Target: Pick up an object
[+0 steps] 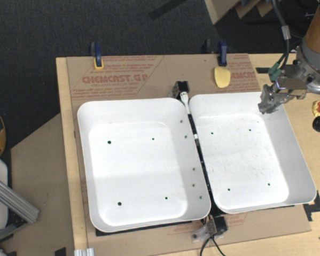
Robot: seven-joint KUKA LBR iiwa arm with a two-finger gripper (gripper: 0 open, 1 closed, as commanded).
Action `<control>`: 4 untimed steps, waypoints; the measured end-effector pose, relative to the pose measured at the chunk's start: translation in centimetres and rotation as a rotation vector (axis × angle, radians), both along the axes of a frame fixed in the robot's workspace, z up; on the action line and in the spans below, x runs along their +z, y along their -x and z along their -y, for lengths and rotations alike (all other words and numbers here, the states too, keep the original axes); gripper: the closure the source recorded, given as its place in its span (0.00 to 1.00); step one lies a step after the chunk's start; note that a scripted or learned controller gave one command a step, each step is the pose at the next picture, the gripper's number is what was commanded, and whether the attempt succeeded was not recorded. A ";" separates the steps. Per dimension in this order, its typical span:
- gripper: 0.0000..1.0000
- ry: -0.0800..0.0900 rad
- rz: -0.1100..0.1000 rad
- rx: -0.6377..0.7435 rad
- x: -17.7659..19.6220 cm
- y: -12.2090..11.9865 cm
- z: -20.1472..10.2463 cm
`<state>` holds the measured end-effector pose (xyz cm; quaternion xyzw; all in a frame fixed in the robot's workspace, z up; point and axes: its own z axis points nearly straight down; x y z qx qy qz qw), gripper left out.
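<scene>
My gripper (266, 104) hangs over the far right corner of the right bin (289, 145), just above its back rim. I see nothing held in it. A small pale yellow object (222, 76) lies on the brown board behind the right bin, to the left of the gripper and apart from it. The left bin (92, 155) sits beside the right one, and its white floor shows just small dark dots.
Two blue clamps (96, 50) (222, 52) pin the board's far edge. A black bracket (181, 89) and strip run between the bins. Small coloured items (319, 110) lie at the right edge of the bench. Cables (280, 17) hang by the arm.
</scene>
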<state>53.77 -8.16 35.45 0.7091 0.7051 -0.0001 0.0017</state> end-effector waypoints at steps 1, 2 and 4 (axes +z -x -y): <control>1.00 -0.004 -0.009 0.010 -9.2 -1.4 -6.2; 1.00 -0.004 0.015 0.011 4.8 -2.5 -10.1; 1.00 -0.003 -0.001 0.005 -2.5 -4.6 -11.8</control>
